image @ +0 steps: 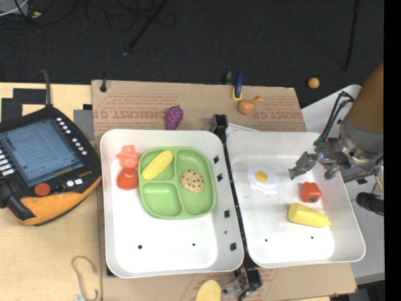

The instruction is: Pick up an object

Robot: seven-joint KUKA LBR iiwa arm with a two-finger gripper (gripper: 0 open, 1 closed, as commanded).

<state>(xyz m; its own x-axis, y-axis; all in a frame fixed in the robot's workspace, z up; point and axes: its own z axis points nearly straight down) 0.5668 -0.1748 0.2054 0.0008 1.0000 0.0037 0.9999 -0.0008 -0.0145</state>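
Smooth white bins (276, 256) hold glossy plastic food.

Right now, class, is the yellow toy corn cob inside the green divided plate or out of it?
Inside. The yellow toy corn cob lies in the upper-left compartment of the green divided plate, within its rim.

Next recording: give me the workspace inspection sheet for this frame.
Surface: two white bins, left bin and right bin, on cardboard.
Job's things: fried egg, red pepper, yellow bottle in right bin.
Clutter: green tray holding corn and cookie; red figure beside it.
Grippers: gripper open above the pepper, holding nothing.
Cables: black cables on dark floor.
Surroundings: control tablet at left.
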